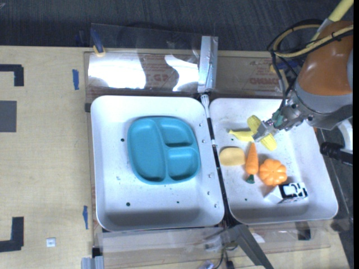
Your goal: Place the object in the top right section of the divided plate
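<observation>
Corn cob [266, 137] — yellow, short, lying tilted near the far edge of the right bin [320, 206]. Gripper [263, 129] sits directly over it, touching or just above; whether its fingers are closed cannot be told. Divided plate [164, 149] — blue, centred in the left bin [106, 206].

The light is bright and comes from above. A clear sheet [147, 72] behind the bins shines with big white glare, so nothing shows through it there. The two white bins look very bright; the left bin [106, 150] has a soft grey shadow along its near wall. The blue plate [164, 149] looks clear and even in color. Small things in the right bin [320, 195] look a bit fuzzy. The floor at the top is dark.
</observation>
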